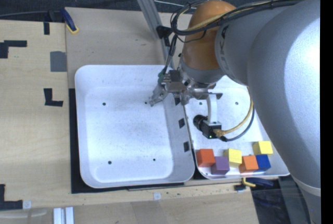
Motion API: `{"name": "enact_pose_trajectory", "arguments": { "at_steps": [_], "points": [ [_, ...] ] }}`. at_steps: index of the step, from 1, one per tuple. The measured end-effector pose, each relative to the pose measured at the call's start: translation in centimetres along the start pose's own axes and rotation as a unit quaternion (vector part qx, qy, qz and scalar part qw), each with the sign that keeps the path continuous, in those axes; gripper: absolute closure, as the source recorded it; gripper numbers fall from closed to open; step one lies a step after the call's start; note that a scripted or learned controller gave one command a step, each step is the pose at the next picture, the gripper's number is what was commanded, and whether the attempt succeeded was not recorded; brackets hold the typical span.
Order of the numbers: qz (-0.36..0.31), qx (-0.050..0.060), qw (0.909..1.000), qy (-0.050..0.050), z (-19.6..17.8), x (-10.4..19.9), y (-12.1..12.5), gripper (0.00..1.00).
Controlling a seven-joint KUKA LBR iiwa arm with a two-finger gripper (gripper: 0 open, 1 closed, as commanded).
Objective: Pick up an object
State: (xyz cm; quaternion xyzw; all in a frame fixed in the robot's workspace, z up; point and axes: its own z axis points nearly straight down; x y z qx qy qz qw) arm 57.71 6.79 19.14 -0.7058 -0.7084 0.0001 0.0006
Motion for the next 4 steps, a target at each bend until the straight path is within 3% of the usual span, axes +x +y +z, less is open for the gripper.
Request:
{"name": "enact_pose_trajectory", "arguments": {
  "at_steps": [1, 2, 3, 4],
  "points": [
    [0.006, 0.003, 1.0000, -0.002, 0.0, -7.4, -5.0, 0.00],
    [0.001, 0.001, 1.0000, 0.000, 0.0, -6.8, -4.8, 0.00],
    [-0.003, 0.001, 1.0000, 0.001, 0.0, 1.7, -5.5, 0.00],
    [0.005, 0.003, 1.0000, -0.002, 0.0, -5.7, -9.4, 0.00]
  ]
}}
